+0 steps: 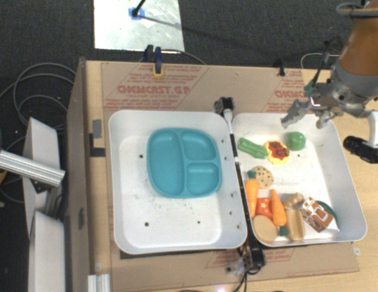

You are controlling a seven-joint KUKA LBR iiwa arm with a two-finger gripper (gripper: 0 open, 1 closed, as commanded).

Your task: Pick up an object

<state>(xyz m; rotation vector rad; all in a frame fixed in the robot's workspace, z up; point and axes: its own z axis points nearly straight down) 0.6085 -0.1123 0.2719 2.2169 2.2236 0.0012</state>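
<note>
grey two-finger gripper hangs with fingers spread apart, empty, above the right white bin's far edge. just below it sits a round green toy. this looks like the approach; next it must descend and close.

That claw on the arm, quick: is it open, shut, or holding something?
Gripper: open, fingers spread, holding nothing, poised above the right bin near the green ball.

The gripper hovers open above the right bin's far edge, near a green ball; nothing sits between its fingers.
</note>
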